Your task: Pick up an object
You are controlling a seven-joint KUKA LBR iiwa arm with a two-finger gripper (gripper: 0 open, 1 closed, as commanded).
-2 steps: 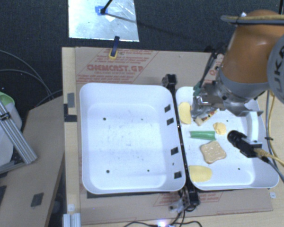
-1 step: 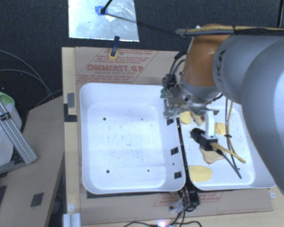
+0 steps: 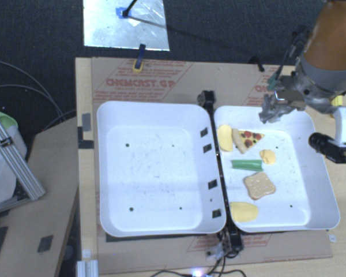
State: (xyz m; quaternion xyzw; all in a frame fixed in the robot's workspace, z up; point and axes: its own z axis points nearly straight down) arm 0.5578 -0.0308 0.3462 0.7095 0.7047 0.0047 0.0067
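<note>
Grey metal gripper (image 3: 272,111) hangs over the far edge of the right bin (image 3: 317,180); whether it is open or closed I cannot tell. Just below it lies a pizza slice (image 3: 247,139), then a green bean (image 3: 246,164), toast (image 3: 259,185) and yellow pieces. Left bin (image 3: 153,166) sits beside.

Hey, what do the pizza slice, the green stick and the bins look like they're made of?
Pizza slice: likely molded plastic toy food, judging by its flat, painted-looking red dots. Green stick: probably plastic too, with uniform color and a smooth look. Right bin and left bin: apparently white plastic, slightly glossy, with rounded molded rims.
</note>
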